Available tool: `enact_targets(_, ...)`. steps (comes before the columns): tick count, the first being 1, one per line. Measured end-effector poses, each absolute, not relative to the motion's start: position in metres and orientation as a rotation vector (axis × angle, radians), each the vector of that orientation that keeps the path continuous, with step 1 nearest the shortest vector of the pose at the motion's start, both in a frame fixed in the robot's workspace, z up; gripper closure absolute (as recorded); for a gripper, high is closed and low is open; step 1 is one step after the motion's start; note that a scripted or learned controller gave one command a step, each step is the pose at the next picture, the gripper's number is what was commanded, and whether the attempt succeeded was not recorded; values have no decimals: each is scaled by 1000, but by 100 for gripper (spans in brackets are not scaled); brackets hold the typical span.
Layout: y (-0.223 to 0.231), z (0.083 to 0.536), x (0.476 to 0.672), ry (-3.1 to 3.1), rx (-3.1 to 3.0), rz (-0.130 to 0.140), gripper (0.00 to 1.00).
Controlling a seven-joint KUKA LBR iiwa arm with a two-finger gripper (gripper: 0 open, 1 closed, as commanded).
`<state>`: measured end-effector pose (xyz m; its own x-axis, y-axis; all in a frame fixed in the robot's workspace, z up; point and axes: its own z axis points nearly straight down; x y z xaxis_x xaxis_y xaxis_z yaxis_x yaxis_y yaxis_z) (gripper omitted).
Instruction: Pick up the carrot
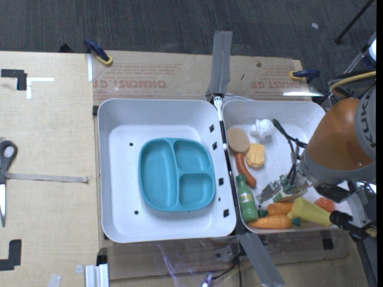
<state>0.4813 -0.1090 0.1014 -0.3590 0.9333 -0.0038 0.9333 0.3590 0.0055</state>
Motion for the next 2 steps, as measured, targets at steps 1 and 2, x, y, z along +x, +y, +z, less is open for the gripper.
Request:
enact_targets(1, -112, 92, 479, 2825, 1369, 1, 0)
enact_targets(2, -112, 102, 481, 2820, 1370, 4, 100)
